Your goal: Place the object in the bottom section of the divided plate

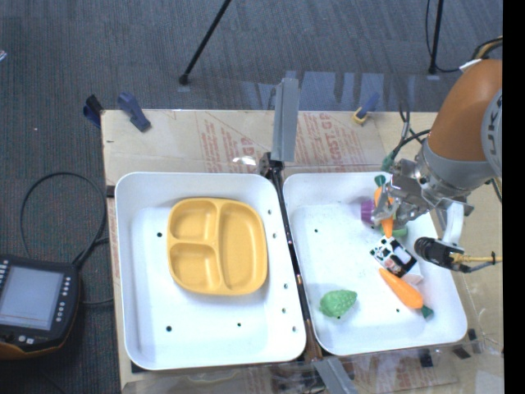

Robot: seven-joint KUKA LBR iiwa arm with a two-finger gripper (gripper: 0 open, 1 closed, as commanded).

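A yellow divided plate (218, 245) lies in the left bin (139, 318), with two small sections on its left and one long section on its right. My gripper (390, 217) is low over the upper right part of the right bin (328, 220), far from the plate. It hangs among a cluster of toys: a purple piece (366, 212), an orange and green piece (379, 192) and a black-and-white toy (394, 258). A small orange bit shows right under the gripper; I cannot tell whether it is gripped.
A toy carrot (402, 290) and a green leafy toy (338, 302) lie in the right bin's lower half. A grey post (285, 125) stands behind the divide between the bins. A teach pendant (33, 302) sits at the left on the floor.
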